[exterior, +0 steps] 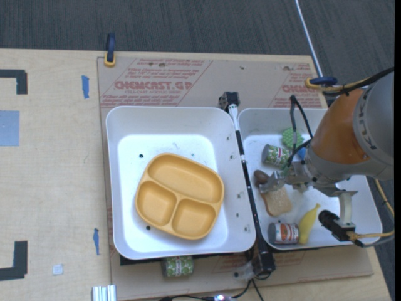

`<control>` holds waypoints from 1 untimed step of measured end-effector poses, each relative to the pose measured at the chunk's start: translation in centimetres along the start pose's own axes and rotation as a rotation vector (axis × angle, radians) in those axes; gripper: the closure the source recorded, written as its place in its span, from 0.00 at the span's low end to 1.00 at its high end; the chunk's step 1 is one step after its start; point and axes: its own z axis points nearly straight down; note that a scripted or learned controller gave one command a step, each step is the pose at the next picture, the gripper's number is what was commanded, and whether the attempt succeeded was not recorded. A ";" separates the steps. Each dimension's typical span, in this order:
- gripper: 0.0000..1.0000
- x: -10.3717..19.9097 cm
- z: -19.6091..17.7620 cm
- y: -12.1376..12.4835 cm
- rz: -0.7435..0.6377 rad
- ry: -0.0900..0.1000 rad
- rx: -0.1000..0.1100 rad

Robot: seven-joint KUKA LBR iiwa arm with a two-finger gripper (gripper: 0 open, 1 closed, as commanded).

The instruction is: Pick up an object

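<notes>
bench: wooden | on it: brown board | two white bins on board

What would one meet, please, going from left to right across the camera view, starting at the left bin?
Left white bin → yellow divided tray → black divider bar → slice of bread → yellow banana → orange band of the arm.

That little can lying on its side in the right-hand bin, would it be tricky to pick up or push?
Probably a bit. The can lies on its side, so a nudge would likely roll it. Its round wall looks smooth, so the fingers might slip. It sits close beside the banana near the right bin's front wall, leaving little room.
</notes>
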 end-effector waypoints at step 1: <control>0.00 -0.1 0.0 -1.3 0.000 0.000 -0.001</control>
